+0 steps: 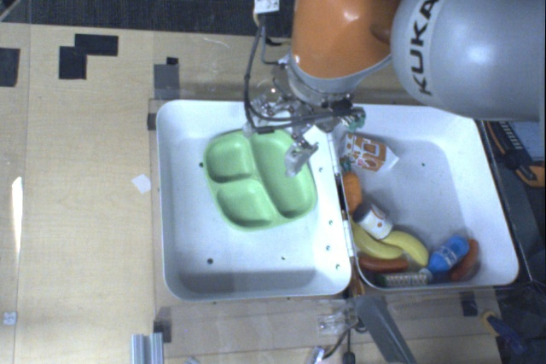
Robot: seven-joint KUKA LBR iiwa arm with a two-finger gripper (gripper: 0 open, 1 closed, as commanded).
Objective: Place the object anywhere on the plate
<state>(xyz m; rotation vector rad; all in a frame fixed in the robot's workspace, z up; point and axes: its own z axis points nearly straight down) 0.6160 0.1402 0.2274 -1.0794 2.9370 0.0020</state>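
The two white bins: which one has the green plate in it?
The left bin holds the green divided plate, and the gripper hangs over it. The right bin holds a jumble instead: a banana and other small items.

"KUKA" on the grey arm (461, 30)

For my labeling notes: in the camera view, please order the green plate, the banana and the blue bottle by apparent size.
1. green plate, clearly largest
2. banana
3. blue bottle, smallest, though partly hidden among the other items, so its full size is uncertain
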